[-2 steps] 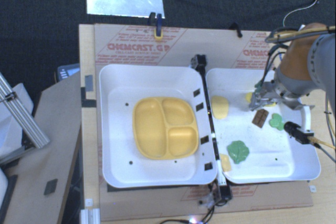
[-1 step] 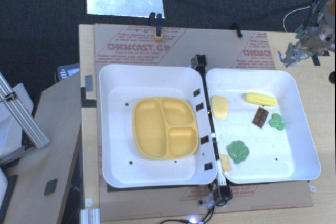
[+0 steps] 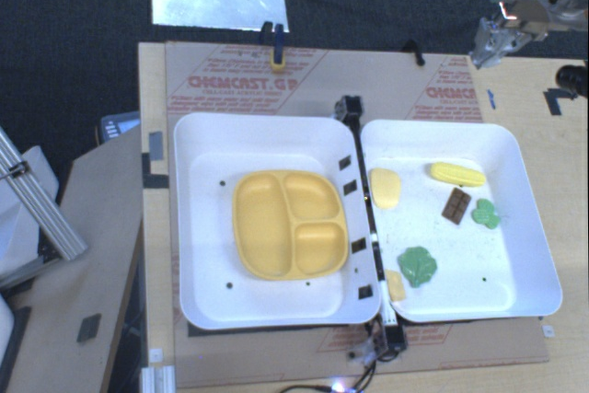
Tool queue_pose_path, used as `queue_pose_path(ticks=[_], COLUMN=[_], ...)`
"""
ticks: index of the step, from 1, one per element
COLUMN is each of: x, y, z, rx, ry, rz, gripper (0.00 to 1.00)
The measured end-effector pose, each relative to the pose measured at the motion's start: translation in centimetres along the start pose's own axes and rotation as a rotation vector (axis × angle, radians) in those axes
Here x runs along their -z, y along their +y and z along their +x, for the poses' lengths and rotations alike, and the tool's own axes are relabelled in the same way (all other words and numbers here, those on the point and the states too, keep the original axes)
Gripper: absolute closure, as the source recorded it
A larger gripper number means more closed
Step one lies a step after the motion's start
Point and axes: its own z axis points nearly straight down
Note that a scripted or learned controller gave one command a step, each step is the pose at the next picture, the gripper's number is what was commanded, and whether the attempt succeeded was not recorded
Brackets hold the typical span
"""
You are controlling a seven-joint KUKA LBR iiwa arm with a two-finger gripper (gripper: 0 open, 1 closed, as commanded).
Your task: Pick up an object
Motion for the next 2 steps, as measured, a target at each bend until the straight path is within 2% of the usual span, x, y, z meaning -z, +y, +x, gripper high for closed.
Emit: queue_pose_path(ticks=[1, 2], x=[9.0, -9.9], y=[-1.0, 0.1], z=[9.2, 20.9], rx=[0.002, 0.001], ry=[0.004, 0.004], rz=[0.002, 0.027], gripper=[1.0, 1.0])
